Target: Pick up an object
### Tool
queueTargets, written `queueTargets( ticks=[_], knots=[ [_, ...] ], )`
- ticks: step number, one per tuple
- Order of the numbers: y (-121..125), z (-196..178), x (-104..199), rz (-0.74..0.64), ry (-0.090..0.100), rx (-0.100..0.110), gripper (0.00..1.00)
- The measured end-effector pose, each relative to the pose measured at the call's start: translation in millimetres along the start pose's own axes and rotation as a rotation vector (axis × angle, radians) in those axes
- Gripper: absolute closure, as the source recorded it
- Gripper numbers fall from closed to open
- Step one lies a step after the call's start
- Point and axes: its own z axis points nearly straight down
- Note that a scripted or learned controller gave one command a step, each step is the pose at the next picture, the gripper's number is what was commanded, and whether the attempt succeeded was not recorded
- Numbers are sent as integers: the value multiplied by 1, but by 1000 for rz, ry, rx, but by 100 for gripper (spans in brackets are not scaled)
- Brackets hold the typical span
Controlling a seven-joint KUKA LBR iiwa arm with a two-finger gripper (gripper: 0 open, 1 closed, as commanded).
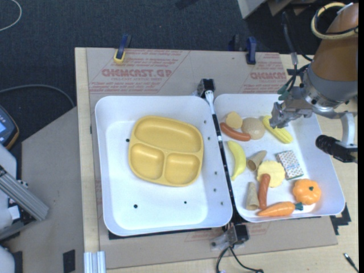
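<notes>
The pincer (278, 120) is low in the right bin (330, 175), right over the yellow corn (280, 131) near the bin's far side — it looks like the reaching-down step. I cannot tell how it is set or whether it has hold of anything. Next it must close on the corn and lift straight up — without bumping the potato (253, 128) beside it.

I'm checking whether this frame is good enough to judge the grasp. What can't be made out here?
- Gripper: too small and dark in the camera view to tell how its fingers stand, or whether they touch the corn beneath.
- Corn: its upper end is covered by the gripper.
- Patterned block: print too small to read.
- Arm: cut off by the right edge.
- White item under the pumpkin: mostly covered by it.
</notes>
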Motion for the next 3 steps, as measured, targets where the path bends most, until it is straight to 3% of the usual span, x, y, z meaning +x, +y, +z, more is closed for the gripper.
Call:
queueTargets(
  ticks=[1, 3],
  knots=[
    [8, -8, 51, 0, -1, -2, 100],
    [25, 14, 141, 3, -1, 3, 100]
  ],
)
